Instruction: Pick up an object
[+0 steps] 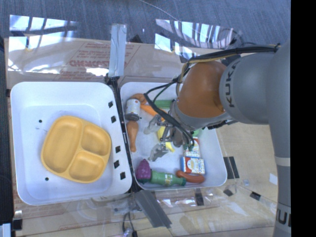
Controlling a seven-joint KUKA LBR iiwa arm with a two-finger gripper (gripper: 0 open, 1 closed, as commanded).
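Along the lower edge of the right bin, nearest the camera, lie a purple grape bunch, a green bottle-like toy lying along the bin wall, and an orange-red sausage shape. Just above them stands a small printed carton.

Higher, at the bin's middle, the gripper hangs low over the white floor, its metal fingers spread apart with nothing between them. A yellow toy sits right at its fingers, partly hidden by them, so it looks the likeliest target; it lies just right of the gripper's tips.

Left of the gripper a tan drumstick runs up-down along the bin's left wall.

In the left bin, a yellow divided plate rests well apart from all this.
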